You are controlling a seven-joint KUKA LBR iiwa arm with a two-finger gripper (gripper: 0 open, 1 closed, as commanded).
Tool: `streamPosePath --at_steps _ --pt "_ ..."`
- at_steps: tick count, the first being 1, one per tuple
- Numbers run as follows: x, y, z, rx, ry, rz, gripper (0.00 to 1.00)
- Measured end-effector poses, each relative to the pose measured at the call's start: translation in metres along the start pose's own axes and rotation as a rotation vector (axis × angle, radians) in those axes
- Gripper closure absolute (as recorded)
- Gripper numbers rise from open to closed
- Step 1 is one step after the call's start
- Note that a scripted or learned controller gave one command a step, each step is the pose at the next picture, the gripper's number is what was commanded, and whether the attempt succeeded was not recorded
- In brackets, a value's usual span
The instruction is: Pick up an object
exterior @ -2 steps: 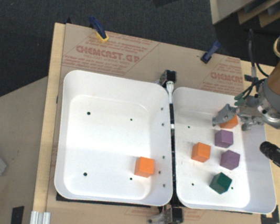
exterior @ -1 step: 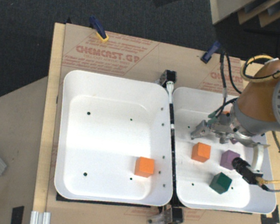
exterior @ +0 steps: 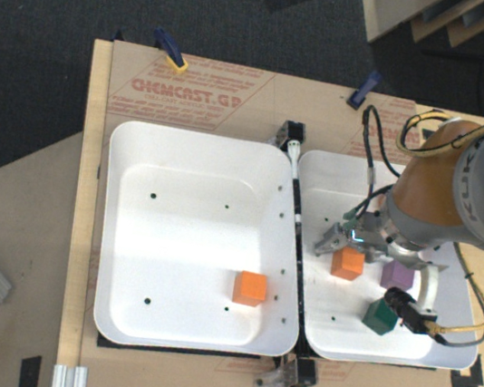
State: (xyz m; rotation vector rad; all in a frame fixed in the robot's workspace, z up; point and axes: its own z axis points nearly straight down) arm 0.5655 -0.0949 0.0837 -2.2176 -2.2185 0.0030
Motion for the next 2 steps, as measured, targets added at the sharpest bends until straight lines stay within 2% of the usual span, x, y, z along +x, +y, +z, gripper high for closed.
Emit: streamPosePath --at_steps 1,2 --pt "-0.001 0.001 -0.012 -0.006 -0.001 0.002 1.0" --pt "0.086 0.026 -0.107 -0.016 0.001 -0.01 1.0"
